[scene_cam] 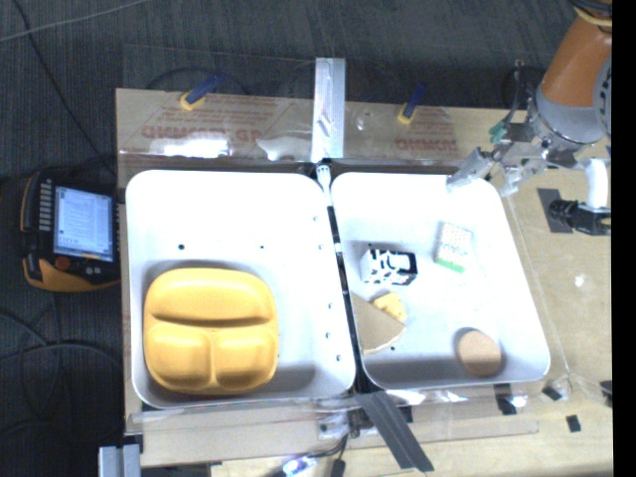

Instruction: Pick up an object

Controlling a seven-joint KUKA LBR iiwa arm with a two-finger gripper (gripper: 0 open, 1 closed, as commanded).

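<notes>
The gripper [484,164] hangs over the right bin's [517,266] upper right corner, holding nothing I can see, and the nearest pick, a small green-and-white card [453,245] inside that bin, lies toward seven o'clock from it.

My one camera sits fixed above the bench [556,296], looking down at a slant on both bins, the arm [576,68] entering at right.
</notes>
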